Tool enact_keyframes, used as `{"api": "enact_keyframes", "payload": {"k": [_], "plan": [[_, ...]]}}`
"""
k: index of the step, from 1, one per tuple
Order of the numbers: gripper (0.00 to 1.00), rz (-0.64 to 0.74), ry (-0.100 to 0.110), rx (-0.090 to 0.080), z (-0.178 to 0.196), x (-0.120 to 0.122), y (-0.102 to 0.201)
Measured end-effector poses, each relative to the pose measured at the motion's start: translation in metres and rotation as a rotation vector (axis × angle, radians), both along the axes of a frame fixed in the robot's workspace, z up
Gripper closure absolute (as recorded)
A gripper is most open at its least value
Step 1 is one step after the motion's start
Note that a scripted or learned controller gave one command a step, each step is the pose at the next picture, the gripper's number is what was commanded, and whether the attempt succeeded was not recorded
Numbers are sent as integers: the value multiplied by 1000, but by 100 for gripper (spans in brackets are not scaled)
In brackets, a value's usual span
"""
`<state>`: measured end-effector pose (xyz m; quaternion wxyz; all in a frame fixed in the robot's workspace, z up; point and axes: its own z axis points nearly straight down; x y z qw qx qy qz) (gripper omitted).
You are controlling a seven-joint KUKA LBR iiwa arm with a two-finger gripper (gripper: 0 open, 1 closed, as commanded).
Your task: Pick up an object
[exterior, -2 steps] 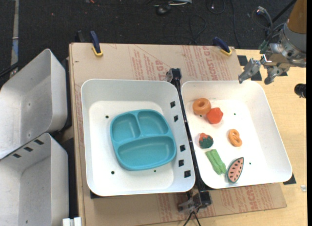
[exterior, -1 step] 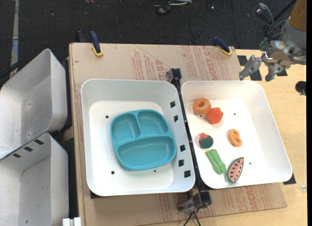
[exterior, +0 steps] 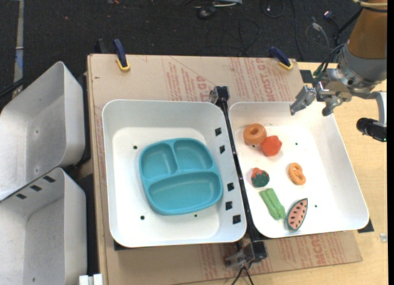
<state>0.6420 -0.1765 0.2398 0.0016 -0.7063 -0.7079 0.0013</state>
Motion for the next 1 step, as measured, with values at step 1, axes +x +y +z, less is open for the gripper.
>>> {"api": "enact_keyframes", "payload": {"k": [1], "plan": [[0, -4, 1, 0, -54, -10, -5]]}}
